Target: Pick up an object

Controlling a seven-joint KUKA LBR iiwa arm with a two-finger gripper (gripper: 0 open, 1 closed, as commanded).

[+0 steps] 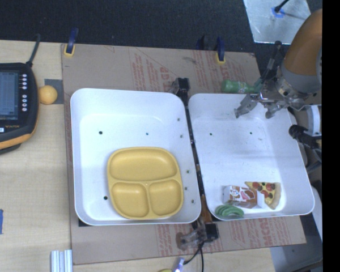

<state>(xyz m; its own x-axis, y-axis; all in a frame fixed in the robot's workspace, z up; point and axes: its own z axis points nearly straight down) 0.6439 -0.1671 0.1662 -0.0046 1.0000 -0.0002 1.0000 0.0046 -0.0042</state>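
Right bin (283,152) holds three small items bunched along its near edge: a flat packet (241,195) with red and white print, a pizza slice toy (269,192) touching its right end, and a green coil (230,211) just in front of the packet, at the bin's near left corner. All three lie flat, none lifted. Rest of that bin floor is bare.

Gripper (255,107) hangs over the far part of the right bin, well apart from the three items. Fingers spread, nothing between them. Arm (303,50) comes in from the right, orange band above the wrist.

Left bin (102,109) holds a yellow tray (144,182) with three compartments, sitting in the near half.

Green object (238,86) lies on the cardboard just beyond the right bin's far edge. Pendant (8,106) at far left on the bench, orange ball (47,94) just beside it. Clamps (71,41) at the cardboard's far edge.
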